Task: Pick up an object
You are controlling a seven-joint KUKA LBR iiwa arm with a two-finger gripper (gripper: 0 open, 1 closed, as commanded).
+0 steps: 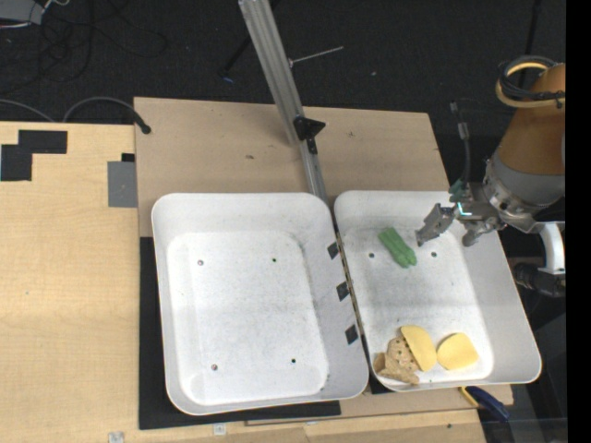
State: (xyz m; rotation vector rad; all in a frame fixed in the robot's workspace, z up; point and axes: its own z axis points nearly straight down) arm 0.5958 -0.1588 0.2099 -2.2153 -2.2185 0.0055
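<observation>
In the right bin (499, 280), a green elongated object (397, 246) lies near the upper middle. At the bin's front edge sit a yellow block (419, 346), a round yellow piece (457, 351) and a tan cracker-like piece (398, 361). My gripper (452, 228) hovers over the bin's upper right part, just right of the green object, and its fingers are spread open with nothing between them.
The left bin (175, 247) sits beside the right one, joined by black clips (340, 289). A slanted metal rail (277, 81) rises behind the bins. The arm's orange band and grey wrist (531, 146) stand at the right.
</observation>
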